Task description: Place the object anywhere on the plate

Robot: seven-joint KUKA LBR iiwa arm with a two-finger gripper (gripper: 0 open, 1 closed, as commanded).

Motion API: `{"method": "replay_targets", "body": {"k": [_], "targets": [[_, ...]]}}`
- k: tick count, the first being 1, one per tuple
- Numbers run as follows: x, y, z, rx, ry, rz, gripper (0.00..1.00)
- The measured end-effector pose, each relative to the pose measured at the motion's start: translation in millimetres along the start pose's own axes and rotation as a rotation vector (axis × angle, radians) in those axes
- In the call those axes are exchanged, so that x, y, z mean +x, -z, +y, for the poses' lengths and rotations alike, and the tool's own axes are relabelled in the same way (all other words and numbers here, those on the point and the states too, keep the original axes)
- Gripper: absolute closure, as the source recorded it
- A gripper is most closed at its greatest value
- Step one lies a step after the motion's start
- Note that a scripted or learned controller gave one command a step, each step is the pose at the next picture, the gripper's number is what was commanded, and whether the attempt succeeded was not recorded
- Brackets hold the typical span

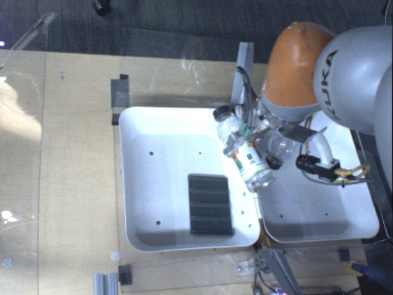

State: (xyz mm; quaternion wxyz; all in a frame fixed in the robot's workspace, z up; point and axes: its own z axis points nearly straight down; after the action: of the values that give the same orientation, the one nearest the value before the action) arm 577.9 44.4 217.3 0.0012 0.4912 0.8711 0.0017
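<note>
Camera view: a clear plastic bottle with a white-and-orange label [247, 155] is seen clamped between the fingers of the gripper [245, 141], over the left white bin's [153, 183] right edge, up-right of the dark ridged rectangular plate [210, 204].

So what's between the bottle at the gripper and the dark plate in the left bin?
Bare white bin floor. In the camera view the bottle sits up and right of the plate, with nothing lying across the left bin between them.
</note>
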Motion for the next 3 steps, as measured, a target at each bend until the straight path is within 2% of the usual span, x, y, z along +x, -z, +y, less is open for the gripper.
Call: {"method": "replay_targets", "body": {"k": [1, 2, 3], "targets": [[-16, 8, 24, -0.001, 0.092, -0.001, 1.0], [-81, 16, 4, -0.001, 0.218, -0.003, 1.0], [9, 22, -51, -0.001, 0.507, -0.001, 1.0]]}}
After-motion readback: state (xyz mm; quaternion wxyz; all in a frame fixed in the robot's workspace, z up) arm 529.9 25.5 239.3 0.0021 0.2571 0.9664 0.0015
